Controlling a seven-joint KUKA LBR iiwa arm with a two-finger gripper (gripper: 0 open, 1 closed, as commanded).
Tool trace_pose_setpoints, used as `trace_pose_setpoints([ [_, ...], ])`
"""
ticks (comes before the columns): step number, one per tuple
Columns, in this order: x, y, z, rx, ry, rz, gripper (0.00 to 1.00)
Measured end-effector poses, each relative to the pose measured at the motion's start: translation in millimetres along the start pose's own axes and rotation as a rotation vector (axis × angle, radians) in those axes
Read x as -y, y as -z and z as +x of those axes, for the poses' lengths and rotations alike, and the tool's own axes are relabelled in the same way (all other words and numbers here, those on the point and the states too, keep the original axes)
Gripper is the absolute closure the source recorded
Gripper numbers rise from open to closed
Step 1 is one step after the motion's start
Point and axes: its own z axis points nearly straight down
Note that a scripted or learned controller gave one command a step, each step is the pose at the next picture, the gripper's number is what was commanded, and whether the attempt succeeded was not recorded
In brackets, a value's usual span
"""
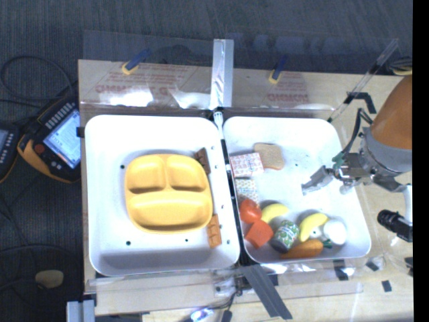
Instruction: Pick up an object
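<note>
The arm is reaching in over the right bin (338,136) from its right rim, the gripper (320,179) hanging above bare white floor, well apart from the cluster piled against the near wall: a tomato (249,210), a banana (312,224), a carrot (303,249), a white ball (334,232). Any of these would do as the pick (they are crowding each other, mind). How the jaws are standing I cannot tell; nothing is showing held. The yellow tray (167,192) is sitting in the left bin (100,180).

Bench (154,79) bears two white bins side by side: left bin (100,180), right bin (315,136).
</note>
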Motion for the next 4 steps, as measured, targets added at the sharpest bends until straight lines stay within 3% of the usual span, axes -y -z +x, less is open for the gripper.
trace_pose_setpoints([
  [1,17.4,-121.0,-13.6,0.004,0.093,-0.012,0.00],
  [2,15.5,-120.0,-39.4,-0.015,0.244,-0.007,0.00],
  [3,12.4,-110.0,-44.7,0.001,0.239,-0.019,1.00],
  [4,12.8,-110.5,-42.7,-0.003,0.242,-0.015,0.00],
])
